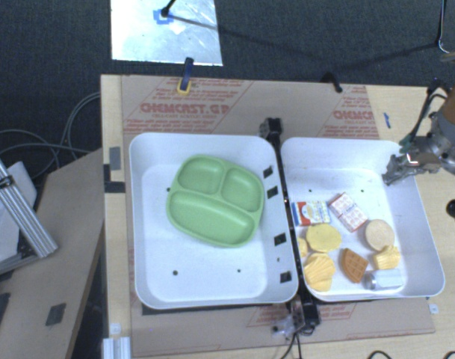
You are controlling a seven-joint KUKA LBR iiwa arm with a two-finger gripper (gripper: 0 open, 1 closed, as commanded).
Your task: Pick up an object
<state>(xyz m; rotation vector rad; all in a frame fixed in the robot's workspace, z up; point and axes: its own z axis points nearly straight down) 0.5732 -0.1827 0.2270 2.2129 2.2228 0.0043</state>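
The right white bin point(339, 159) holds several small food items: a red and blue carton point(311, 213), a pink checked packet point(348, 210), a yellow round piece point(324, 238), a pale round piece point(379, 235), a brown waffle-like piece point(353, 264), a yellow lump point(319, 271) and a small yellow block point(388, 259). My gripper point(397, 170) hangs over the bin's far right rim, apart from all the items. Nothing shows between its tips.
The left white bin point(152, 275) holds a green divided plate point(215, 200). A black divider with clips point(281, 200) runs between the bins. The arm point(447, 137) comes in from the right edge. Cardboard point(234, 103) lies under both bins.
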